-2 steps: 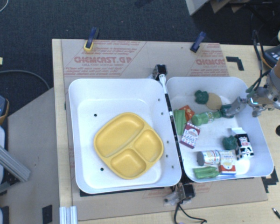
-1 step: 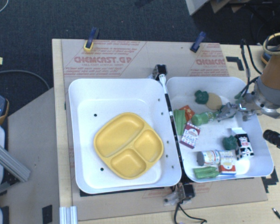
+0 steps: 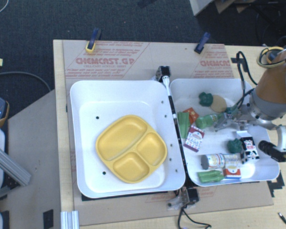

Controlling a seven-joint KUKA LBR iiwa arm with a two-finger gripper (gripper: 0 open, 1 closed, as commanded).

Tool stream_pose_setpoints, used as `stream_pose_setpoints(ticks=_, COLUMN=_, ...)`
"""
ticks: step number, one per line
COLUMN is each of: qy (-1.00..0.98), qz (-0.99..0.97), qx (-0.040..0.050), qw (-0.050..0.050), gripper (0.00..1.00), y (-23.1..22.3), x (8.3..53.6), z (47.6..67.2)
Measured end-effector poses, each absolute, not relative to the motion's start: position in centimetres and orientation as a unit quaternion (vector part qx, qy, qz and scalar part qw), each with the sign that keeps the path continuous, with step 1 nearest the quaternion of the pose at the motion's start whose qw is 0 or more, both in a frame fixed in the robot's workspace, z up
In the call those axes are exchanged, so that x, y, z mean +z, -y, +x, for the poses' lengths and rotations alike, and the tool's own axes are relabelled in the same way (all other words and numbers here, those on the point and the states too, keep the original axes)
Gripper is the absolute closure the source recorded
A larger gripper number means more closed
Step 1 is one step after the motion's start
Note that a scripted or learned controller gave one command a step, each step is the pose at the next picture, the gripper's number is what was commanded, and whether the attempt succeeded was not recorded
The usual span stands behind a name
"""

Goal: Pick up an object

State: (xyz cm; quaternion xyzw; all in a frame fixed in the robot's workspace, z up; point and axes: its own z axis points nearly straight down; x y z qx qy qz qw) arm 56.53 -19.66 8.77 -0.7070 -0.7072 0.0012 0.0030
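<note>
At the near edge of the right bin (image 3: 271, 173), around 6 o'clock, a green flat object (image 3: 209, 176) lay beside a toothbrush-like packet (image 3: 232, 174). Just beyond them a small bottle (image 3: 220, 161) with a grey cap lay on its side. At 3 o'clock of this bottle stood a black-and-white cow-patterned item (image 3: 248, 148), touching a dark green lump (image 3: 235, 145). At 9 o'clock in the bin, a red-and-white card (image 3: 194, 139) rested near a long green pepper-like piece (image 3: 183, 123). The gripper (image 3: 227, 120) hovered low over the middle of the bin, near a green bottle-shaped object (image 3: 207, 120); whether it was open or closed could not be told. Farther, at 12 o'clock, a dark green toy (image 3: 206, 98) sat just beside a tan round piece (image 3: 219, 103). The left bin (image 3: 86, 128) carried a yellow divided plate (image 3: 131, 148). The arm (image 3: 271, 87) entered from 3 o'clock.
</note>
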Motion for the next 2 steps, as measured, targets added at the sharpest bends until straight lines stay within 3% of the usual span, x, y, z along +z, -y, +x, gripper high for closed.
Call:
stream_pose_setpoints(ticks=1, qy=0.707, qz=-0.707, qx=-0.0003, qw=-0.001, gripper=1.00, y=19.8, x=10.2, z=56.7)
stream_pose_setpoints(ticks=2, qy=0.708, qz=-0.707, qx=-0.0011, qw=-0.003, gripper=1.00, y=19.7, x=14.6, z=57.3)
